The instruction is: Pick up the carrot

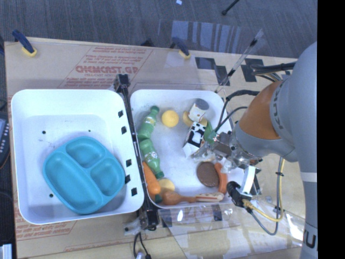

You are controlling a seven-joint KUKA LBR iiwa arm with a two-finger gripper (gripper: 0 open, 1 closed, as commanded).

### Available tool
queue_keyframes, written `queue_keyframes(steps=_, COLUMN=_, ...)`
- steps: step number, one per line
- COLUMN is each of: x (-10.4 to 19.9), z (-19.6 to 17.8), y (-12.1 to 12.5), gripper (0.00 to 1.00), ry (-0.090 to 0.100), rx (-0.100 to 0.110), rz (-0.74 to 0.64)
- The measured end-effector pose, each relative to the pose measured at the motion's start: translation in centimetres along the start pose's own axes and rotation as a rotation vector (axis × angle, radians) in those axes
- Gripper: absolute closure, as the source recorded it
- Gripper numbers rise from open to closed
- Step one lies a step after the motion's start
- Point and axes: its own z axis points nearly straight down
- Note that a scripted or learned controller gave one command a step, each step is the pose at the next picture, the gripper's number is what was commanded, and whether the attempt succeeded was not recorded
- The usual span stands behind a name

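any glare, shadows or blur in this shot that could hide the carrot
Camera view: even, soft light and slightly soft focus throughout; pale reflections streak the clear sheet beyond the bins; mild shade along the right bin walls; the carrot by its left wall reads clearly; the gripper area is cluttered.

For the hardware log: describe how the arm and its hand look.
The arm is smooth grey with an orange band above the wrist. The hand is a dark metal cluster bearing a black-and-white patterned tag. Black cables loop around the wrist, and a yellow-tipped cable hangs below.

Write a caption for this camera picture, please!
Robot gripper hovers in the right bin; carrot lies by its left wall.
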Motion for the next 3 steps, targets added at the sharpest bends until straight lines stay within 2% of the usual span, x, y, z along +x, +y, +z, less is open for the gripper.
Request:
queue_keyframes(steps=1, x=7.9, z=-4.2, y=3.0, gripper=0.00, ry=0.001, rx=0.000, rz=0.211)
queue_keyframes(steps=2, x=12.9, z=-1.2, y=10.7, gripper=0.00, ry=-0.001, rx=0.002, rz=0.183)
queue_keyframes(steps=3, x=7.3, z=-13.5, y=3.8, gripper=0.00, ry=-0.001, rx=-0.008, rz=-0.065)
